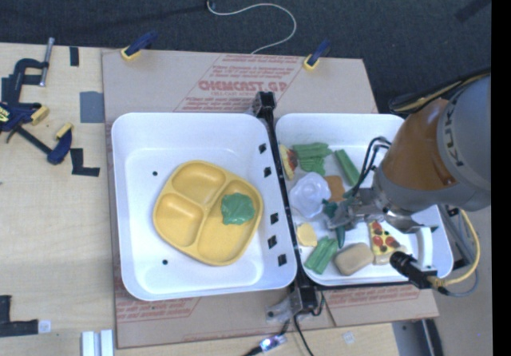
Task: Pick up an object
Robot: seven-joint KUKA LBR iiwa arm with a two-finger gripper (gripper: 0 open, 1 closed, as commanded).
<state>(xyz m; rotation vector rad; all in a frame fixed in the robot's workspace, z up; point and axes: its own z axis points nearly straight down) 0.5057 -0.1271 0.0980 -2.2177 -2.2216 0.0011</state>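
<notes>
My gripper (337,217) is low in the right bin (361,124), among a crowd of toy foods. Around it lie a clear plastic cup (307,193), a green pod (321,254), a tan bread roll (353,259), a pizza slice (383,240), a yellow piece (306,234) and an orange piece (334,185). More green vegetables (311,156) lie at the bin's far side. The arm's wrist hides the gripper's tips. In the left bin (136,187) a yellow divided plate (206,211) carries a green leafy toy (237,208).
A black divider with clips (273,187) runs between the two bins. Cardboard (231,83) lies under both bins, held by blue-yellow clamps (139,45). Clamps and tools (24,111) sit on the wooden bench at left. A white cable (255,11) loops behind the bins.
</notes>
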